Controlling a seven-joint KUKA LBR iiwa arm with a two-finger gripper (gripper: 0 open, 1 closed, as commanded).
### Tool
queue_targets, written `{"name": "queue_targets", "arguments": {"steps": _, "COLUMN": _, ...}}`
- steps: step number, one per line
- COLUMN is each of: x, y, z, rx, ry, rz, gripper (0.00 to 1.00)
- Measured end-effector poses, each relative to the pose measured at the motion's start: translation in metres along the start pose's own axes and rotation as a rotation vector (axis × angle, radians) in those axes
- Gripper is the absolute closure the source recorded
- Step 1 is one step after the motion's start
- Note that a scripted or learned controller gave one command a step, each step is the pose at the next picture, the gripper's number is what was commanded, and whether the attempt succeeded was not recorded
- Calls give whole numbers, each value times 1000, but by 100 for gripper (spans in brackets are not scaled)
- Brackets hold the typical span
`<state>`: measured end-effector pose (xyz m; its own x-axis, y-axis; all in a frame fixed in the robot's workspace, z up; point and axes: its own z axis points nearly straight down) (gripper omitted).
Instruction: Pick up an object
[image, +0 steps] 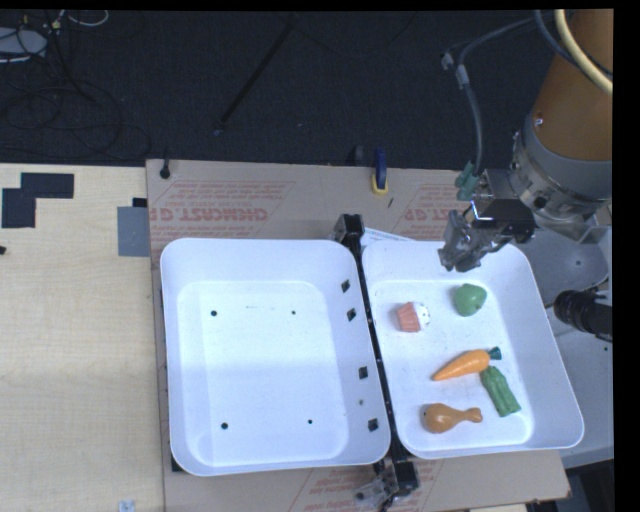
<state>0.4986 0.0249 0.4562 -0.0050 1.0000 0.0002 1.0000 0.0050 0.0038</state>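
The right white bin (540, 330) holds several toy foods: a round green piece (468, 298), a pink and white piece (410, 317), an orange carrot (464, 365), a dark green cucumber-like piece (500, 391) and a brown drumstick shape (448, 417). My gripper (460, 255) hangs over the bin's far edge, just up and left of the round green piece. Nothing shows between its fingers.
The left white bin (190, 300) sits beside the right one, with a black divider bar (365, 340) between them. Both rest on a cardboard sheet (260, 205). A blue and yellow clip (380, 175) stands at the cardboard's far edge. The arm's grey wrist (560, 170) fills the upper right.
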Motion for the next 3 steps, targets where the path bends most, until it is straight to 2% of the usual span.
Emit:
{"name": "queue_targets", "arguments": {"steps": 1, "x": 59, "y": -1, "z": -86, "rx": -1, "ry": 1, "rz": -1, "gripper": 100}}
{"name": "queue_targets", "arguments": {"steps": 2, "x": 69, "y": 45, "z": -81, "rx": 5, "ry": -1, "rz": 3, "gripper": 100}}
{"name": "queue_targets", "arguments": {"steps": 3, "x": 70, "y": 44, "z": -90, "rx": 10, "ry": -3, "rz": -3, "gripper": 100}}
